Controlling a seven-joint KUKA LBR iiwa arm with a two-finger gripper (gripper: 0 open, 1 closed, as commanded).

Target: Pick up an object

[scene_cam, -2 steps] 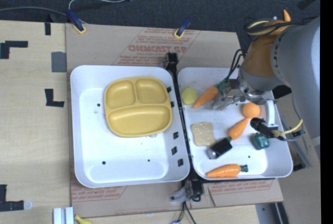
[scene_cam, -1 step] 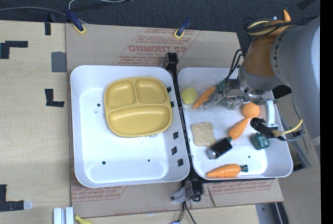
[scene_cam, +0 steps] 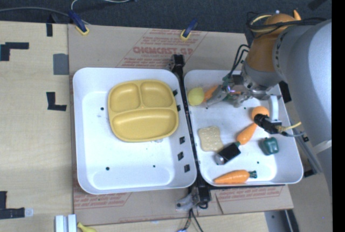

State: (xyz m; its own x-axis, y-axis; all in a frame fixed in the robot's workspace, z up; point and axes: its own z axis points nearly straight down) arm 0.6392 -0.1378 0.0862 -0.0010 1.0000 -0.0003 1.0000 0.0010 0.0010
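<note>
Hovering low over the right bin (scene_cam: 291, 171), the gripper (scene_cam: 220, 96) is seen with fingers apart, nothing held. A yellow ball (scene_cam: 195, 96) lies just beside it, toward the bin divider; an orange piece (scene_cam: 211, 91) is partly hidden behind the fingers.

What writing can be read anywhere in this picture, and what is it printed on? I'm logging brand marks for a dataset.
"CHEMCAST GP", in red, seen upside down, on the brown cardboard sheet behind the two white bins.
Smaller red lines under it on the same sheet: too blurred to read.
Red print on the cardboard's front edge, below the left bin: too small to read.
</note>
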